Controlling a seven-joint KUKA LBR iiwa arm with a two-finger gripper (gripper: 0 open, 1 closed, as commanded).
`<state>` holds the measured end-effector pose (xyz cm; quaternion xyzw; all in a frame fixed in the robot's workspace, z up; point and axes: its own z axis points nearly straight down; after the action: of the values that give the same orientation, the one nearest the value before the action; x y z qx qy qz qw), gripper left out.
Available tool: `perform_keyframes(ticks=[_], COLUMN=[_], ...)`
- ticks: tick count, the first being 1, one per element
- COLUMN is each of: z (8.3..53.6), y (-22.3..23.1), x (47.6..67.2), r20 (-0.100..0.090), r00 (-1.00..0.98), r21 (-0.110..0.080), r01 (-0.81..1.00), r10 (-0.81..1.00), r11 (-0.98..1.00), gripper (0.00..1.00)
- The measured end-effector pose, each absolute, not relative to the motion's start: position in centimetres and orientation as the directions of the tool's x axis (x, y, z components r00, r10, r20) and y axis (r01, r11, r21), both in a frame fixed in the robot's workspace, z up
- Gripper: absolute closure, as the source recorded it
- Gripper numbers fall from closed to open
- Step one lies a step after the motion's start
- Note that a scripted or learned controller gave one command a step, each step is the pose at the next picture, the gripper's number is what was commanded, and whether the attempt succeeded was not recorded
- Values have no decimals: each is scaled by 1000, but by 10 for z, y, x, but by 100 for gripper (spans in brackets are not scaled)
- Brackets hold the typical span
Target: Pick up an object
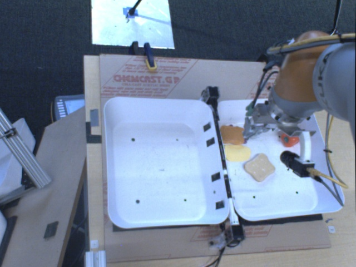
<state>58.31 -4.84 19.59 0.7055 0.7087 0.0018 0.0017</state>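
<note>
Of the two white bins, the left bin [161, 149] and the right bin [325, 204], the right one holds one brown flat piece [232, 133], one yellow flat piece [238, 153] touching it, one slice of toast [259, 167] and one red thing [289, 140] partly hidden by the arm. The tool [248, 128] hangs low just beside the brown piece; whether it is wide or narrow cannot be told.

Bright, even overhead light; glare on the metal sheet [132, 14]; faint shadows inside the white bin [109, 149].
</note>
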Motion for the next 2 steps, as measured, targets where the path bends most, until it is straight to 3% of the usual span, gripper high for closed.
perform_keyframes(ticks=[1,2], z=[298,336], y=[23,71], x=[606,522], r20=[3,4], r00=[-12,-11], r21=[14,3], r01=[1000,1000], r10=[1000,1000], r11=[12,11], gripper=[100,100])
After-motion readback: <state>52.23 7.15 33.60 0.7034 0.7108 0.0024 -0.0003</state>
